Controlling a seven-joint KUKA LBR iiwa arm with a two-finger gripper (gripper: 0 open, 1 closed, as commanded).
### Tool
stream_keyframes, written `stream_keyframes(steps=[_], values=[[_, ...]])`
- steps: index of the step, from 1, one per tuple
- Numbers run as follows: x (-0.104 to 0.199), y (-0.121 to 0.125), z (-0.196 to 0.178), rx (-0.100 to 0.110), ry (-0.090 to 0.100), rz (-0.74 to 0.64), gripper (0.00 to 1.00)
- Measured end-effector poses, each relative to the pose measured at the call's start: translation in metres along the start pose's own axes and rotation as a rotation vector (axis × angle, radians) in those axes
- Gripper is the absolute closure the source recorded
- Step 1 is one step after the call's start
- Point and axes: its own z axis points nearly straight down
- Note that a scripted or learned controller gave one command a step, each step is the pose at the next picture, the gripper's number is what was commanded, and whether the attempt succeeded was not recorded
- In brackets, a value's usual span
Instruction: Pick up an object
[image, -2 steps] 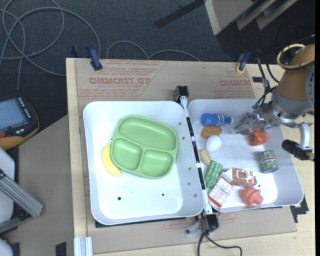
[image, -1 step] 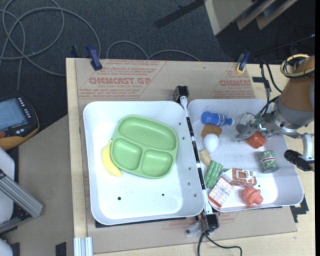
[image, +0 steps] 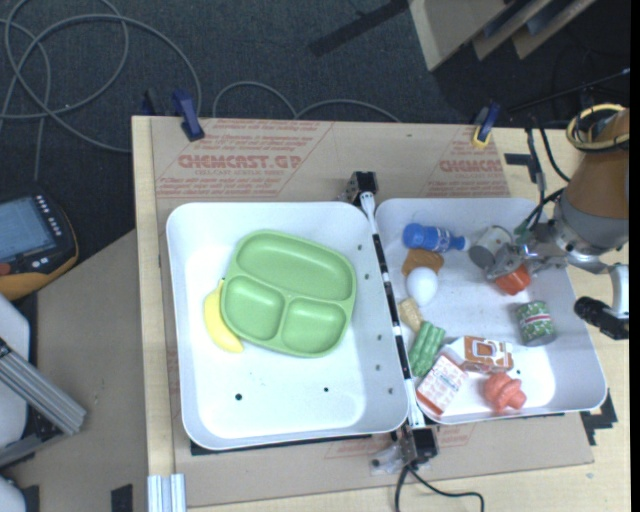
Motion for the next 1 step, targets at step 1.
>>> stream_keyframes(steps=[1], values=[[0.0774, -0.0066, 0.0093, -0.001, 0.001, -0.001, 1.00]])
